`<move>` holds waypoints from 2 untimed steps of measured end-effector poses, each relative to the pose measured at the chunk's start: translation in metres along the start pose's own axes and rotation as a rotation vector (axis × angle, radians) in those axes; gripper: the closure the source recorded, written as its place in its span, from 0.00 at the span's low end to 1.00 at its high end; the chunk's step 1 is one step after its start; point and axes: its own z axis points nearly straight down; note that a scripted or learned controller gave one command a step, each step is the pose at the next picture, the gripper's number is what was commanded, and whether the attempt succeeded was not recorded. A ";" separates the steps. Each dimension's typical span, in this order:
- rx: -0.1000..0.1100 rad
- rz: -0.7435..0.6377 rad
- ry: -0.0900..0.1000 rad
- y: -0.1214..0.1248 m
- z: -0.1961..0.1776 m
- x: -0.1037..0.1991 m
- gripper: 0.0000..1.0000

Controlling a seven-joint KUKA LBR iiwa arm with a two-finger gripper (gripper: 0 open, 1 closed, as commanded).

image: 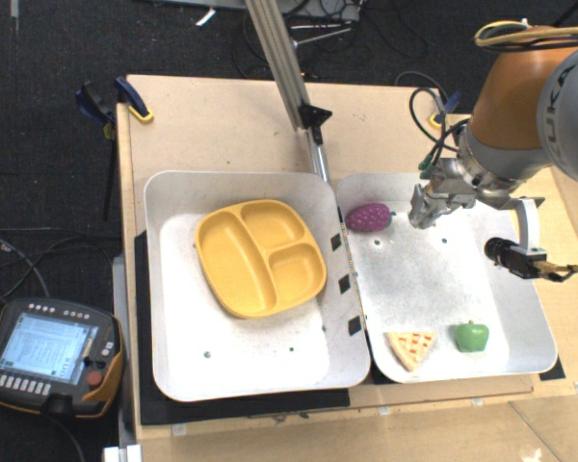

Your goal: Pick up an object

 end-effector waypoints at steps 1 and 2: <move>-0.002 -0.001 0.000 -0.010 -0.014 0.049 1.00; -0.001 -0.002 0.001 -0.020 -0.018 0.111 1.00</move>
